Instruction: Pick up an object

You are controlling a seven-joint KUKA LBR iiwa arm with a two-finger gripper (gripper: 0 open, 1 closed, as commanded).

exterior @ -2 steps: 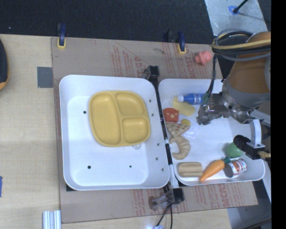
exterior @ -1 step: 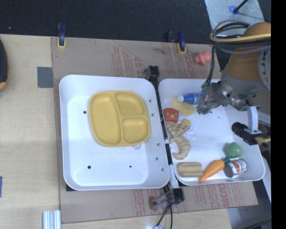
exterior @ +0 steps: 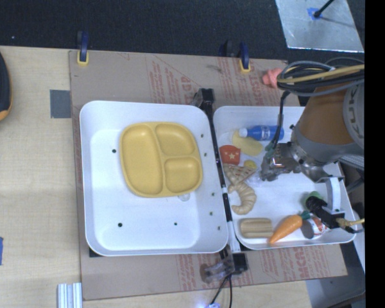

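My gripper (exterior: 273, 167) hangs over the middle of the right bin (exterior: 289, 197), coming in from the right under the grey and orange arm. Just left of it lie a tan pretzel-like toy (exterior: 242, 178) and a curved tan croissant (exterior: 246, 201). A red piece (exterior: 230, 154) and a pale yellow piece (exterior: 247, 146) sit at the bin's upper left, with a blue bottle (exterior: 262, 133) behind them. Along the front wall rest a beige bread stick (exterior: 255, 226) and an orange carrot (exterior: 285, 228). Nothing shows between the fingers.
The left bin (exterior: 102, 223) holds a yellow divided plate (exterior: 160, 158) in its back half. A black divider strip (exterior: 219, 172) runs between the bins. A small red-and-white item (exterior: 317, 226) lies by the carrot's thick end. Blue clamps (exterior: 83, 47) pin the board's back edge.
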